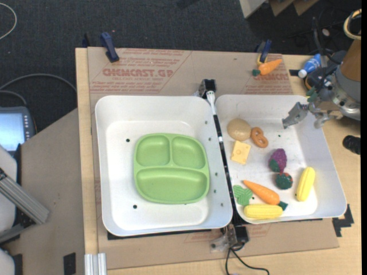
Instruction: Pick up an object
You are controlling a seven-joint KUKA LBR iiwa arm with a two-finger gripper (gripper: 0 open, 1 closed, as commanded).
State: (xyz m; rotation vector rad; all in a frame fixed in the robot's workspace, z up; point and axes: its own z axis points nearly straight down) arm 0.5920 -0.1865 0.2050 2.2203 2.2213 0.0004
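Observation:
The right bin holds several toy foods: a tan potato, a brown pretzel, a cheese wedge, purple grapes, a dark green vegetable, a yellow corn cob, a carrot, a green leafy piece and a yellow piece at the front. My gripper hangs over the bin's back right corner, open, with nothing between its fingers. It is well apart from the potato and pretzel to its left.
The left bin holds a green divided plate. A second toy carrot lies on the board behind the right bin. Blue clamps stand at the board's back edge. A blue object sits by the arm.

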